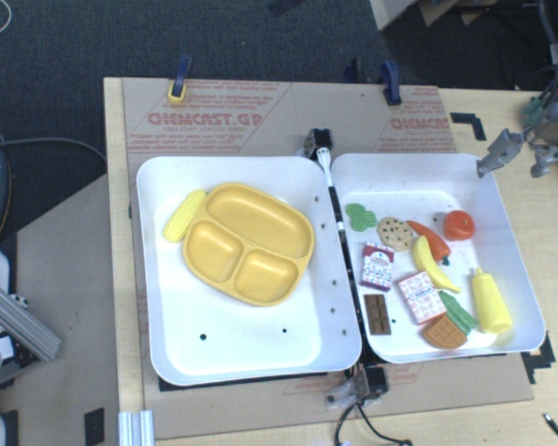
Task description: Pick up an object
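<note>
Corn, a yellow plastic cob (183, 216), lay against a yellow three-compartment plastic tray (249, 242) in the left white bin (167, 342). Small toy foods crowded the right white bin (521, 277): banana (432, 264), tomato (458, 225), mustard bottle (490, 302). Beyond its far right corner hung the grey gripper (521, 151).

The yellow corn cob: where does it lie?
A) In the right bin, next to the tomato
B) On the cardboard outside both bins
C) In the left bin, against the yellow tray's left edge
C: the corn cob lies in the left bin, touching the left edge of the yellow tray.
</note>
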